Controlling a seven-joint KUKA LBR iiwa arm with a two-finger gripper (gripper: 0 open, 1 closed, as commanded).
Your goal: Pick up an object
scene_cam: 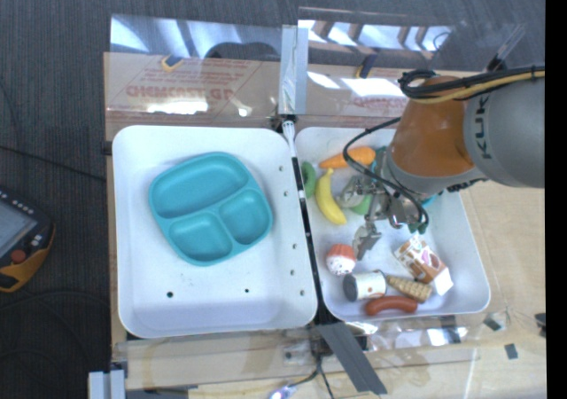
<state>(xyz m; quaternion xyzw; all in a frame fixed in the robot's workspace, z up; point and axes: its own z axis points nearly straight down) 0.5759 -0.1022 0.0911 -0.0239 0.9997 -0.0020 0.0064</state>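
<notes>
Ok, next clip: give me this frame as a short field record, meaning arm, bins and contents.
arm: reaches in from the right, gripper low over the right bin
jaws: state unclear
left bin: teal divided plate
right bin: banana, carrot, red sausage, small carton, strawberry-like toy, other small toy foods
held object: none visible

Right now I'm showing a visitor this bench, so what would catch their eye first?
Probably the blue divided plate lying alone in the left bin. Next, the grey arm with its orange band reaching over the right bin, its hand above a clutter of toy food, a yellow banana among it.
</notes>
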